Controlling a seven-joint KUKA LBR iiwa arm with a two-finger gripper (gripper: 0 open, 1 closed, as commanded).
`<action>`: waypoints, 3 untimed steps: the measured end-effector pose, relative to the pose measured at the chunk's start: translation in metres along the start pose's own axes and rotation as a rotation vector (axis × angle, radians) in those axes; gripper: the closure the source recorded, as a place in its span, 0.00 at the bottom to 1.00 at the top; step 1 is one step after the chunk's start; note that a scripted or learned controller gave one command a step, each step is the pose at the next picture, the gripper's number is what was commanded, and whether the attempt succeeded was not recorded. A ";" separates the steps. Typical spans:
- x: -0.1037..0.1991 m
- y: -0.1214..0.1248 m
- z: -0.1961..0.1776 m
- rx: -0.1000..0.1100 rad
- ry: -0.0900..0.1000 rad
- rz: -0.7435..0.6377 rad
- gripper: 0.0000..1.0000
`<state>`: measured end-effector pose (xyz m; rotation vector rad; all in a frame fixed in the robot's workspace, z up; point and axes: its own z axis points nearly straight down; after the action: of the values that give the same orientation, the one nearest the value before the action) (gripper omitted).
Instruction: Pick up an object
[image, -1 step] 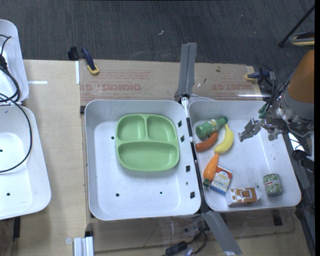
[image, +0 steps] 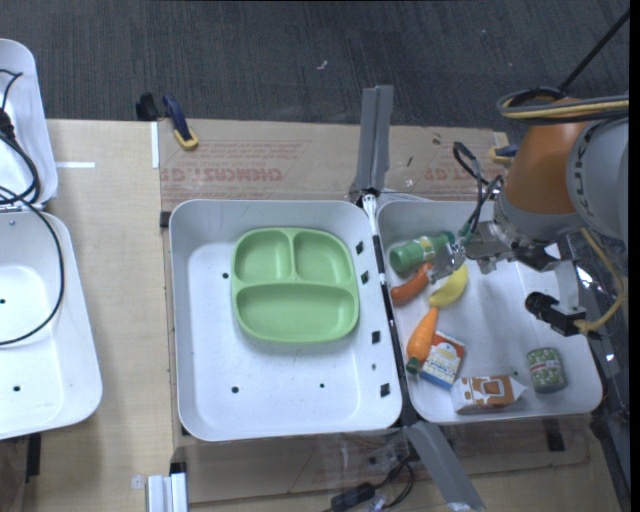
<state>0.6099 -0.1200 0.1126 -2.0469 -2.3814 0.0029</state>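
The right bin (image: 500, 330) holds several small items. A green bottle (image: 418, 251) lies at its far left, with an orange carrot-like piece (image: 408, 288) and a yellow banana (image: 450, 285) just in front of it. A second carrot (image: 423, 333), a small colourful box (image: 441, 362), a brown and white carton (image: 488, 392) and a green can (image: 546, 369) lie nearer the front. My gripper (image: 463, 256) hangs low over the bin's far part, right above the banana and beside the bottle's cap end. The wrist hides what lies directly beneath it.
The left bin (image: 200, 360) carries a green divided plate (image: 295, 285). A raised divider (image: 375, 270) separates the two bins. The arm with its orange band (image: 540, 165) and cables (image: 560, 310) spans the right bin's far right. White equipment (image: 30, 300) stands at the left.
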 end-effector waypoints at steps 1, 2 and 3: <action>0.015 -0.001 0.021 -0.001 0.000 -0.044 0.00; 0.022 -0.015 -0.095 -0.003 -0.001 -0.159 0.00; 0.005 0.001 0.021 -0.003 -0.001 -0.173 0.00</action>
<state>0.6104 -0.1149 0.0919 -1.8354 -2.5511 0.0006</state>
